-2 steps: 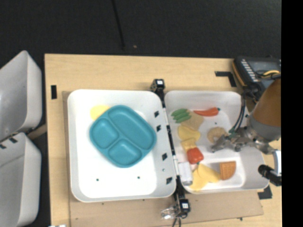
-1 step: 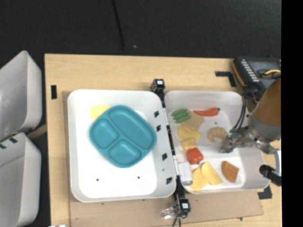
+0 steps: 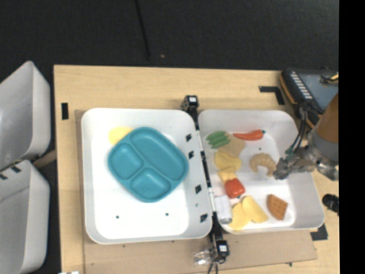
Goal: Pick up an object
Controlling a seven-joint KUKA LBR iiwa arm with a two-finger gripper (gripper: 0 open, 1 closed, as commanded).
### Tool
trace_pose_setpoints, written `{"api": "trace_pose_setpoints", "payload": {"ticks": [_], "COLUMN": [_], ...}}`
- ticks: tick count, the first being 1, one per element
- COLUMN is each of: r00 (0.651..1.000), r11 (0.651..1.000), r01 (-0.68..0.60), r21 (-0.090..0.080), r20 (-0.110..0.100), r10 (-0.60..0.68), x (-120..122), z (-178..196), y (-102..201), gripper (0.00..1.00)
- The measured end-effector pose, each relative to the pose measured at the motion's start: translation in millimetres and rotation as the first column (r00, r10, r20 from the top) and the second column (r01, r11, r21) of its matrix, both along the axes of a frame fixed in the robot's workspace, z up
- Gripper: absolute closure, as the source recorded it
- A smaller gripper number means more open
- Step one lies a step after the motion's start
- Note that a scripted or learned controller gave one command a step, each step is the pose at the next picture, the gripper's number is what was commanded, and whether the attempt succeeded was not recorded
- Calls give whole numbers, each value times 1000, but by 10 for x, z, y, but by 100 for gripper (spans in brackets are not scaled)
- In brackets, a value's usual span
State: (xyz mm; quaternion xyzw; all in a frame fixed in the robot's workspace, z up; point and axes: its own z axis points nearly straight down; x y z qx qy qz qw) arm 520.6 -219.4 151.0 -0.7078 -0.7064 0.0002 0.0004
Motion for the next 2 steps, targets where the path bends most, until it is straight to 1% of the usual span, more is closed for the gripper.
{"api": "trace_pose_setpoints", "payload": {"ticks": [1, 2], "r00": [1000, 1000], "r11": [1000, 1000], "r01": [-5, -6], "r21": [-2, 0], "r20": [3, -1], "r10": [5, 6], "x": [21, 38], "z": [598, 879], "y": [-63, -78], "gripper": [100, 100]}}
